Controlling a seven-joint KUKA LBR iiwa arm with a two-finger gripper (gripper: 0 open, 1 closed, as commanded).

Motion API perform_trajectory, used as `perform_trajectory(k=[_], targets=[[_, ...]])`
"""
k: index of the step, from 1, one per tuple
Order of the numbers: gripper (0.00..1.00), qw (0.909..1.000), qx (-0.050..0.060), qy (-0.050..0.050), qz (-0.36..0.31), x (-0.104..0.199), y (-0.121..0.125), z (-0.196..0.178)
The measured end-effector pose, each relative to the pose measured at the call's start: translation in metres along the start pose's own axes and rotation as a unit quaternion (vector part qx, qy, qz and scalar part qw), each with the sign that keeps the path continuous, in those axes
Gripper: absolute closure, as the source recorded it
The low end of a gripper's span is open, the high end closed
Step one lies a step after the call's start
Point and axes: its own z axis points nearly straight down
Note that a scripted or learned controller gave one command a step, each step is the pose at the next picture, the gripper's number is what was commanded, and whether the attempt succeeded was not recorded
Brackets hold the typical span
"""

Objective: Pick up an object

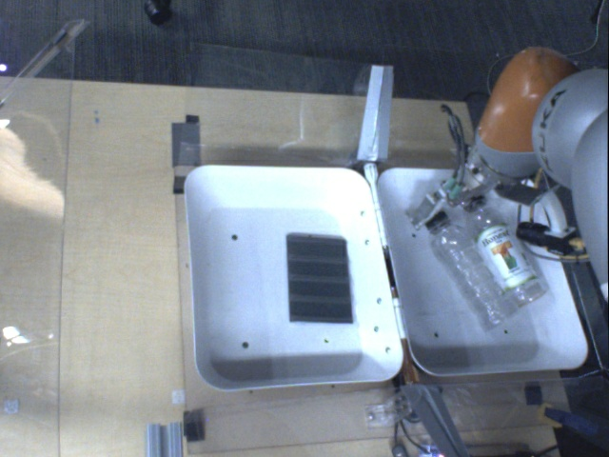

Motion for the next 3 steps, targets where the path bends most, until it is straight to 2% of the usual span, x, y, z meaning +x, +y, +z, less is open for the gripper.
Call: perform_trajectory(k=[1, 2, 3], targets=[[1.0, 0.9999, -0.007, -0.006, -0.002, -0.001, 0.004, -0.014], [0.0, 1.0, -0.003, -0.001, -0.004, 0.003, 0.004, -0.012], [0.0, 0.9959, -0.008, -0.008, -0.09, -0.013, -0.047, -0.095]])
